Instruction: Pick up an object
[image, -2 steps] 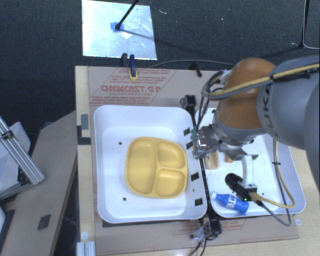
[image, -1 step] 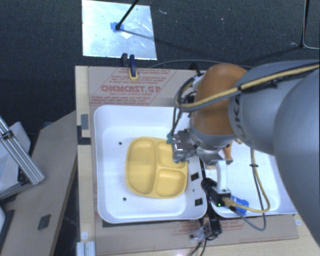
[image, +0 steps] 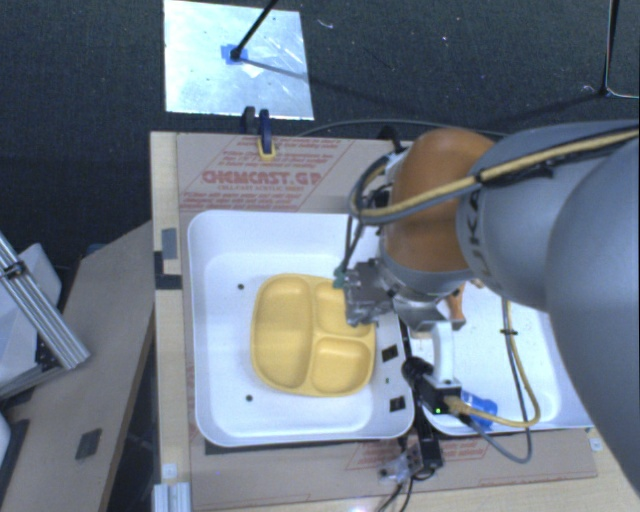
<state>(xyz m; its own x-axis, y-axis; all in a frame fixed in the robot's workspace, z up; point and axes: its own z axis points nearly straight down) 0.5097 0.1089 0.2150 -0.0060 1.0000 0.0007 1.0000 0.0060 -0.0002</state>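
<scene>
So, not done yet, as far as I can judge. The yellow divided plastic plate (image: 308, 333) lies flat on the floor of the left shallow white bin (image: 225, 250), filling most of its middle, and nothing looks lifted. The grey arm w/ orange band (image: 440, 210) reaches in from the right, and its gripper (image: 360, 300) sits at the plate's right edge, near the upper-right compartment. Whether the claw is spread or closed I cannot tell; the wrist hardware hides the tips, so contact w/ the rim is unclear too. Left to do, by my guess: get a grip on the rim, raise the plate clear of the bin.

Materials and shapes: the plate is smooth, matte, moulded plastic, rounded-rectangle outline, three shallow compartments (one large on the left, two smaller on the right) split by low ridges. Probably light but wide, so an edge grip may let it tilt. The bin is glossy white w/ rounded corners and a raised lip. The right white bin (image: 545, 340) is mostly behind the arm; a small blue object (image: 480, 410) shows near its front edge. Both bins rest on a brown printed cardboard sheet (image: 260, 170).
</scene>
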